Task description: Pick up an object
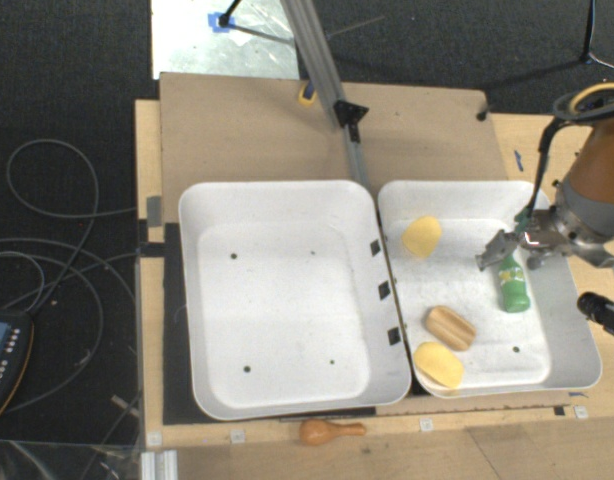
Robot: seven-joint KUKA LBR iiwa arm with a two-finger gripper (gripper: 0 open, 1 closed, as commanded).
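Key relation: the small green plastic bottle (513, 288) is seen just below and slightly right of the gripper (506, 251), its upper end touching or nearly touching the gripper; its long axis runs roughly up and down the view, tilted a little

Gripper: seen at the right side of the right-hand shallow white bin (487, 200), on the grey arm with its orange band (599, 183) reaching in from the right; whether it is spread or pressed together cannot be told; nothing is shown pinched in it

Bottle position: lying flat on the floor of the right bin, near its right wall

Other candidates: a pale yellow rounded lump (422, 236) near the bin's upper left; a tan bread-like roll (451, 327) and a yellow lemon-like piece (439, 365) close together toward the lower left; all well apart from the gripper

Left bin (277, 298): beside the right one, sharing the middle edge

Worktop (247, 128): a brown pear-shaped item (332, 430) lies on it below the bins

Judgement: the bottle is taken as the nearest target; a short shift toward the bottle's middle, across its long axis, appears to be needed
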